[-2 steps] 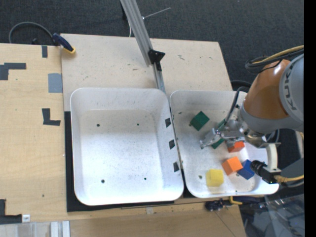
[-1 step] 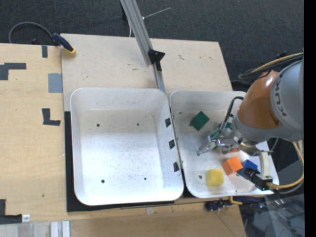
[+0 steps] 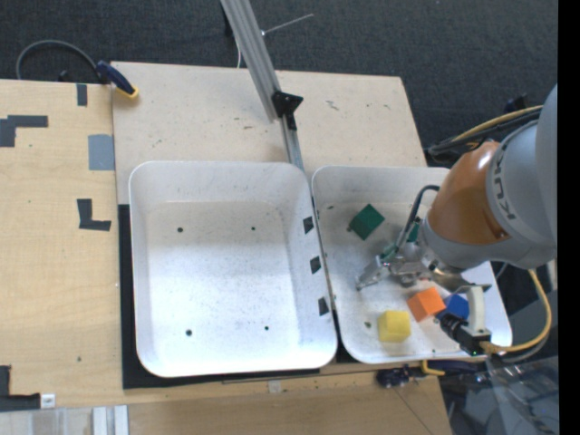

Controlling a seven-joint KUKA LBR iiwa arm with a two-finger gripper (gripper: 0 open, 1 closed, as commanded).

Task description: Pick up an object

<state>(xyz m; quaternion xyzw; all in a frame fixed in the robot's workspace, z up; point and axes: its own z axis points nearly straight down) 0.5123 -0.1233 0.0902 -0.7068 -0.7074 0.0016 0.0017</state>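
In the right bin (image 3: 344, 188) sit a green block (image 3: 366, 221), yellow cube (image 3: 394, 326), orange cube (image 3: 424, 304) and blue piece (image 3: 457, 307); the gripper (image 3: 373, 274) hangs open, holding nothing

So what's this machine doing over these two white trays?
A grey and orange robot arm is reaching into the right bin, trying to pick up one of the small blocks. Its gripper sits low in the middle of that bin, between a green block and a yellow block. An orange block and a blue block lie beside it. Nothing is visibly held.
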